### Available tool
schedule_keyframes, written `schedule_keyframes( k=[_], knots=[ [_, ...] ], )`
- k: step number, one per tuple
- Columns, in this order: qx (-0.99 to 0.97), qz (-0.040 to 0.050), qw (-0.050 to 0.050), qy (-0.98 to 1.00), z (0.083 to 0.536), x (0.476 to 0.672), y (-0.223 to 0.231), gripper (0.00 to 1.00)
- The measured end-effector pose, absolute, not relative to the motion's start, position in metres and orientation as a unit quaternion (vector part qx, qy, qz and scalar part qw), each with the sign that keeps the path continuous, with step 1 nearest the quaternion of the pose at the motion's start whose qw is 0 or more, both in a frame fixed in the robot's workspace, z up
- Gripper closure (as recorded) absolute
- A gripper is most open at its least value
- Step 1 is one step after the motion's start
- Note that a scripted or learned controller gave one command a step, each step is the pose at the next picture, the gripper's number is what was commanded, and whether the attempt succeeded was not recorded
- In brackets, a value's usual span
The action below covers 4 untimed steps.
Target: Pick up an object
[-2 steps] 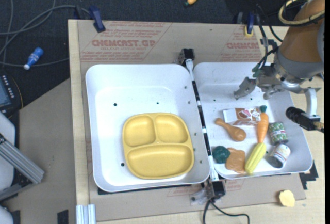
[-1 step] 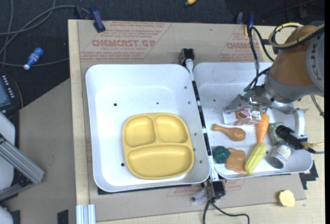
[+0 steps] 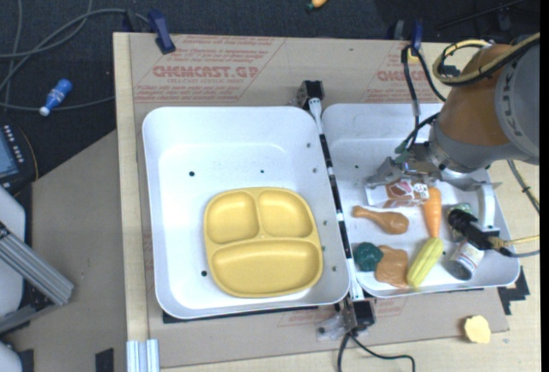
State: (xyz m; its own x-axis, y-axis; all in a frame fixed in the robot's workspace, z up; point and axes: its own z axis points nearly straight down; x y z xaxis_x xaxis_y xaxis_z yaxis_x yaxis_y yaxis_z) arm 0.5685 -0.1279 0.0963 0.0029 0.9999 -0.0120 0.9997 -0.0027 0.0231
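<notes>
Several toy foods lie in the right bin (image 3: 360,129): a red and white meat slice (image 3: 400,190), an orange carrot (image 3: 433,212), a tan drumstick (image 3: 383,219), a yellow corn cob (image 3: 425,261), a green broccoli piece (image 3: 369,255) and a brown piece (image 3: 393,269). My gripper (image 3: 390,173) reaches in from the right and hangs low over the bin's middle, right at the far edge of the meat slice. Nothing shows between its tips, and the wrist hides how they stand.
The left bin (image 3: 163,135) holds a yellow divided plate (image 3: 262,242). A small grey can (image 3: 466,262) lies near the right bin's right wall. A yellow lump (image 3: 477,328) sits on the bench outside it. Blue clamps (image 3: 160,32) grip the board's far edge.
</notes>
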Motion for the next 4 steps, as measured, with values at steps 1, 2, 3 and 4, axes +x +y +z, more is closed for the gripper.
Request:
schedule_keyframes(
  k=[1,2,3,4],
  knots=[
    [0.709,0.0079,0.017,0.705,0.096,0.556,-0.116,0.0],
    [0.709,0.0088,0.018,0.705,0.096,0.541,-0.103,0.0],
    [0.706,0.0082,0.005,0.708,0.094,0.554,-0.129,0.0],
    [0.706,0.0096,0.009,0.708,0.106,0.556,-0.129,1.0]
  ],
)
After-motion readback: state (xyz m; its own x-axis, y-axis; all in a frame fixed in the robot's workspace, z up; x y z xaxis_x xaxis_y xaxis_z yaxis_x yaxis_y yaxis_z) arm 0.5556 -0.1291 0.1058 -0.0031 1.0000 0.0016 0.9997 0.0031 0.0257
